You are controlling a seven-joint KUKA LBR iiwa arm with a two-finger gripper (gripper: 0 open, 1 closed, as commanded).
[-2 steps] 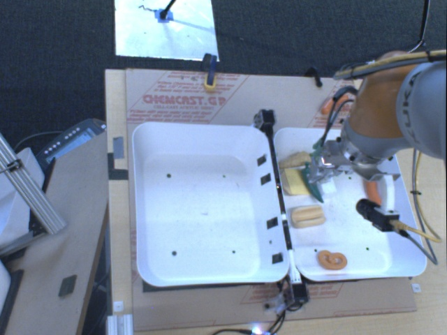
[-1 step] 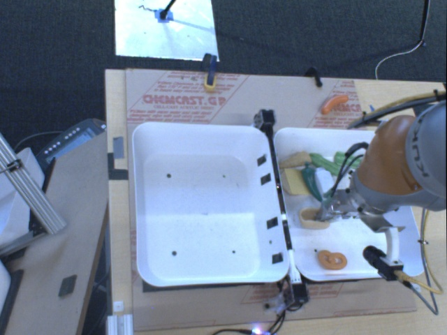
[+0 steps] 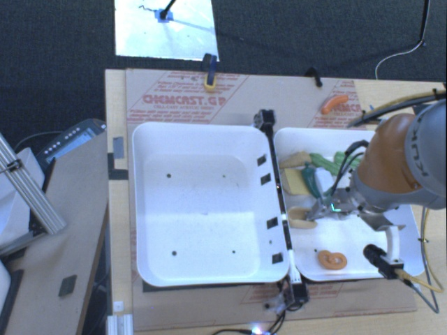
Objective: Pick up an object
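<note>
Two shallow white plastic bins side by side on a tan bench covered with printed sheet. Left bin (image 3: 202,201): smooth glossy floor with four small dark dots, rounded corners. Right bin (image 3: 349,271): several small items, arm over it.

Arm comes in from 3 o'clock, grey casing, rounded orange band (image 3: 391,155) above the wrist. Gripper (image 3: 323,209) low in the right bin's middle-left part, metallic, small green light just beside it. Can't tell how far the fingers are apart or whether anything sits between them; too small and blurred.

Items in the right bin: orange ring-shaped piece (image 3: 332,259), matte, knobbly, at 6 o'clock of the gripper, apart from it. Pale tan rounded piece (image 3: 302,218) at 9 o'clock of the gripper, just beside it, against the bin's left wall. Yellow flat block (image 3: 293,180) at 11 o'clock. Green toy-like shape (image 3: 327,165) at 12 o'clock, with a tan lump (image 3: 295,160) next to it near the top-left corner.

Outside the bins: orange sausage-shaped thing (image 3: 335,104) on the bench at 12 o'clock of the right bin. Black clips along the seam between bins.
</note>
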